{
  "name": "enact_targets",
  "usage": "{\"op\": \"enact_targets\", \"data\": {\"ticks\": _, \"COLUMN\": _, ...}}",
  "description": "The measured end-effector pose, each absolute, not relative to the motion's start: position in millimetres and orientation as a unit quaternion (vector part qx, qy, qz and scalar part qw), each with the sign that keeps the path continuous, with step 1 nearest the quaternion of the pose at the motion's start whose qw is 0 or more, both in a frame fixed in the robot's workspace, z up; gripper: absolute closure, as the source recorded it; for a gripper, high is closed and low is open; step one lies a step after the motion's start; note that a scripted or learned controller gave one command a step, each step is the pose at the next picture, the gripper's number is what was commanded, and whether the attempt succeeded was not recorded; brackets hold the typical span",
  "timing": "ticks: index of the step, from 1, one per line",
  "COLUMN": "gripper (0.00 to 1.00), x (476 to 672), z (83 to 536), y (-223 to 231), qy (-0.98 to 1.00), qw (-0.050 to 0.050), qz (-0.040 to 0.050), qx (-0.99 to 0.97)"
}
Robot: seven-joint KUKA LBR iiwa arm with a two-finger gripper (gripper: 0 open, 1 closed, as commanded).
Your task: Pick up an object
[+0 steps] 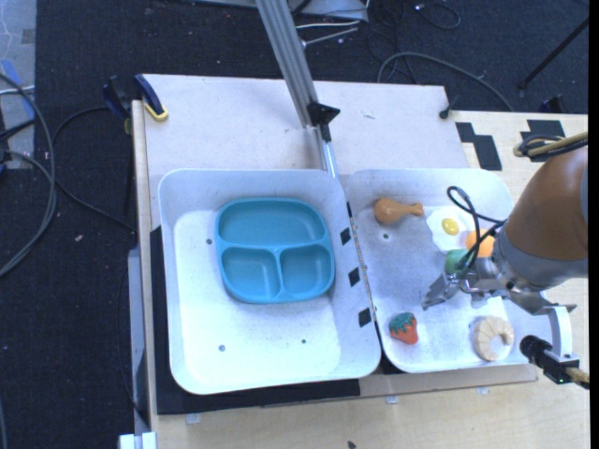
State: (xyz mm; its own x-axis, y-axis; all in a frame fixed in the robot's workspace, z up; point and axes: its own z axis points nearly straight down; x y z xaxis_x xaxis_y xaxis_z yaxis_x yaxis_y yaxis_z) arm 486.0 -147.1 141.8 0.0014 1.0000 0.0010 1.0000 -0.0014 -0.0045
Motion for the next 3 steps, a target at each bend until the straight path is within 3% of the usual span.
{"op": "enact_targets", "data": {"ticks": 1, "gripper": 0.00, "x": 486.8, "z": 91.7, "y": -147.3, "qy": -0.707, "qw": -0.001, "qz": -0.0001, "qx": -0.708}}
{"op": "enact_targets", "data": {"ticks": 2, "gripper": 1.00, "x": 489.2, "z": 106.1, "y": -149.3, "qy": -0.705, "qw": -0.006, "qz": -0.0016, "qx": -0.709}}
{"op": "enact_targets", "data": {"ticks": 3, "gripper": 1.00, "x": 492.9, "z": 148.5, "y": -146.8, "qy": -0.708, "qw": -0.001, "qz": -0.0006, "qx": -0.706}}
